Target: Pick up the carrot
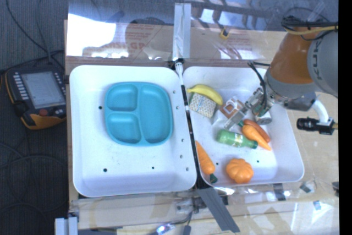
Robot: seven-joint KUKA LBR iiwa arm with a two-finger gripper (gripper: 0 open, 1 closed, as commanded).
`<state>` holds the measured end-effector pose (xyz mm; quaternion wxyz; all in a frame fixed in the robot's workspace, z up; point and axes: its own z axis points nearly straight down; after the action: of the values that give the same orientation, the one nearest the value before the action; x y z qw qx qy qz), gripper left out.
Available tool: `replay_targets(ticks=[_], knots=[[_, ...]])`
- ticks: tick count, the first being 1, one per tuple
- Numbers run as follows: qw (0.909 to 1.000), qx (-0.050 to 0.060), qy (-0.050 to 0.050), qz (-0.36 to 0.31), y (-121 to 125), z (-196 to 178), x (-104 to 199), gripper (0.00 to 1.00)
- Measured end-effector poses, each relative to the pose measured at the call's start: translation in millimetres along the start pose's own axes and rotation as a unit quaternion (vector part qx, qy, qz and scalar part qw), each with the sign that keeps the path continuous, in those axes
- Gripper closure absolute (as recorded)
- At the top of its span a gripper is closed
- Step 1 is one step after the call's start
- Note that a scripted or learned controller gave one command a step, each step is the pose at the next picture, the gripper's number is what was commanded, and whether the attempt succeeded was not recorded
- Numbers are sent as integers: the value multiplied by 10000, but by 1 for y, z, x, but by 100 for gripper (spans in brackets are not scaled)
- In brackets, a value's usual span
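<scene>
Two orange carrots lie in the right bin point(286, 173). One carrot point(257, 134) lies slantwise near the bin's right side. The other carrot point(205, 161), with a green tip, rests against the bin's left wall near the front. My gripper point(258, 111) hangs low over the right bin, just above the upper left end of the right-hand carrot. I see nothing clearly held in it. The grey arm with its orange band point(291, 60) comes in from the right.
The right bin also holds a banana point(206, 92), a speckled tan block point(201, 105), a green bottle point(236, 139), a small orange pumpkin point(240, 170) and a brown and silver item point(233, 109). A blue divided plate point(137, 113) sits in the left bin point(88, 168).
</scene>
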<state>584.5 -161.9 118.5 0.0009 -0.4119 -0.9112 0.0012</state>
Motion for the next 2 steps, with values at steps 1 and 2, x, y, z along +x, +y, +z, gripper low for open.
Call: replay_targets(ticks=[1, 2], knots=[[9985, 5, 0, 540, -80, -48, -13, 0], [9930, -36, -63, -1178, -82, 28, 18, 0]])
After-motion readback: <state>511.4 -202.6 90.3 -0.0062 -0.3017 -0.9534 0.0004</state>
